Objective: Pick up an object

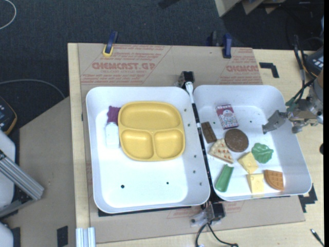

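Toy food pieces [237,158] in glossy right bin [295,161]; tool [281,121] above rim

- Even, bright overhead light; the two white bins [149,199] nearly wash out, with soft glare along their rims.
- Shadows are faint and short, tucked under the yellow tray [151,130].
- The dark floor [51,24] is dim.
- The picture is slightly soft, grainier toward the edges.
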You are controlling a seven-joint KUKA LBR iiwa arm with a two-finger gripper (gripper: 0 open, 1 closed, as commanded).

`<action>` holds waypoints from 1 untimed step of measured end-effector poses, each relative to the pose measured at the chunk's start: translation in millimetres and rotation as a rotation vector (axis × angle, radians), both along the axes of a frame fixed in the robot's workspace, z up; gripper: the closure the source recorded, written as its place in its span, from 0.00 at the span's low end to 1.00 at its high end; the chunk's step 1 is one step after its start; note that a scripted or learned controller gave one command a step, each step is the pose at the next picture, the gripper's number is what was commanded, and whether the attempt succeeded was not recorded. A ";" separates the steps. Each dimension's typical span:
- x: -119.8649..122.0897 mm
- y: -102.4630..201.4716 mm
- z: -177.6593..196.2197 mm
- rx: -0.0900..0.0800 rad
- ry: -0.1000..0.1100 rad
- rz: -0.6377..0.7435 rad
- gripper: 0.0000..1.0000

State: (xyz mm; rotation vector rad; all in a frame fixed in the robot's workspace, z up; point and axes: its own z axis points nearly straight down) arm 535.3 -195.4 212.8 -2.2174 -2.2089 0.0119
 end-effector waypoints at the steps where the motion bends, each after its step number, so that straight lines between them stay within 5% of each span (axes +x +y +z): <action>1: 3.0 0.4 7.7 -0.004 -0.014 0.004 0.00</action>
